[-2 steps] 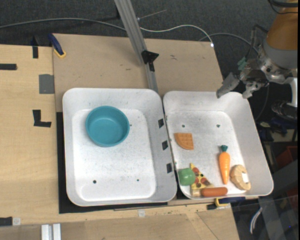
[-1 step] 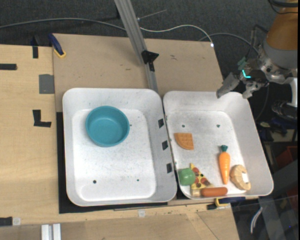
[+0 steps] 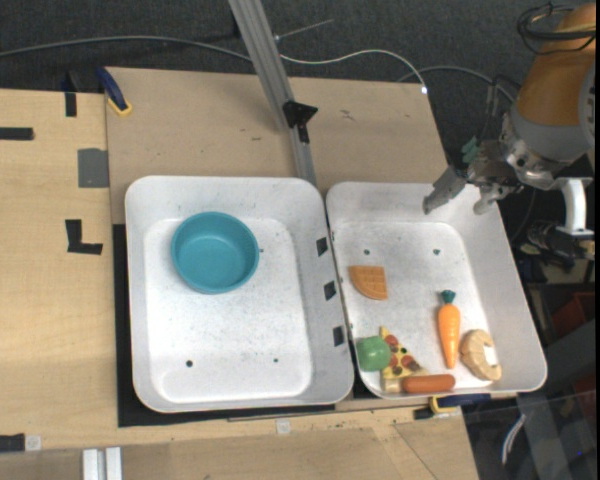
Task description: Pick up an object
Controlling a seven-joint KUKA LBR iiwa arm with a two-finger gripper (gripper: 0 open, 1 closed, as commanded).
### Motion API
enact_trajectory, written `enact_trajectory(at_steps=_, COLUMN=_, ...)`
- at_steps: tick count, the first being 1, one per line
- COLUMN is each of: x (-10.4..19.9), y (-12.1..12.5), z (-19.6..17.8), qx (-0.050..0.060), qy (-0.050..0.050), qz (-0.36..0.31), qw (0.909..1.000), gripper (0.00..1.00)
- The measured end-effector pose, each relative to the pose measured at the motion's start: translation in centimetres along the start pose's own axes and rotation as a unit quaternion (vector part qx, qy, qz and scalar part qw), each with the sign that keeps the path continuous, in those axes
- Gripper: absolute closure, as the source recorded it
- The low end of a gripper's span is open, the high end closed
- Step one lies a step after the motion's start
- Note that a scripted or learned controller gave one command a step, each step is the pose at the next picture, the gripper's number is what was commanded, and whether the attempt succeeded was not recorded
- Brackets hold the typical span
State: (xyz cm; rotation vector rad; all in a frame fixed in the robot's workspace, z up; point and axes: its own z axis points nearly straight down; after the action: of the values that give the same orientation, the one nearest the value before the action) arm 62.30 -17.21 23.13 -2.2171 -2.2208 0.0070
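The toy carrot (image 3: 448,330), orange with a green top, lies upright along the right side of the right bin (image 3: 416,206), with a tan bread roll (image 3: 479,354) just beside it at the near right corner. Along that bin's near edge a red sausage (image 3: 426,384) lies flat, next to a slice of pizza (image 3: 397,356) and a green apple-like piece (image 3: 373,352) that touch one another. Farther up the bin floor, apart from this cluster, sits a brown waffle-like wedge (image 3: 370,282). The left bin (image 3: 152,198) carries a teal bowl (image 3: 215,252), upright, in its far half. The gripper (image 3: 462,195) hangs over the far right corner of the right bin, well apart from every toy, on the grey arm (image 3: 555,88) with its orange band; its two jaws are spread apart with nothing between them. Both bins rest on the tan desk (image 3: 200,118), and a grey metal pole (image 3: 265,53) slants across the desk's far side.
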Motion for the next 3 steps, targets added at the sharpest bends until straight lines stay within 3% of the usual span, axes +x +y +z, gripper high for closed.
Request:
enact_trajectory(at_steps=2, x=-0.1, y=0.5, z=12.1, qx=0.001, qy=0.000, qz=0.000, qw=1.0000, gripper=0.00)
enact_trajectory(at_steps=3, x=-0.1, y=0.7, z=10.7, qx=-0.002, qy=0.000, qz=-0.001, qw=1.0000, gripper=1.00)
